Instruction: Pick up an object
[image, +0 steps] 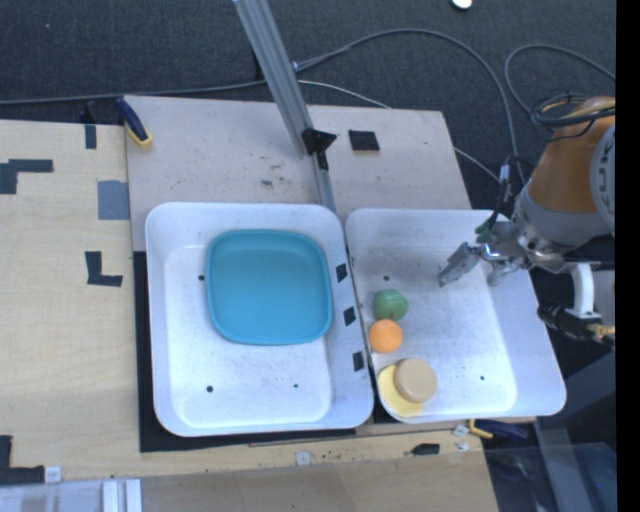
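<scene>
My gripper (476, 268) hangs over the upper right part of the right bin (450, 235), fingers spread open with nothing between them. In that bin's lower left lie a green ball (390, 304), an orange ball (385, 336) just below it, and a tan round block (414, 379) resting on a yellow piece (392, 402) at the bin's front corner. The gripper is to the right of and above these objects, apart from all of them.
The left bin (175, 300) holds a blue square plate (268, 286). A grey metal bar (290, 90) runs down to the divide between the bins. Cables (420, 40) lie behind the bench. The arm's orange band (570, 150) is at the right.
</scene>
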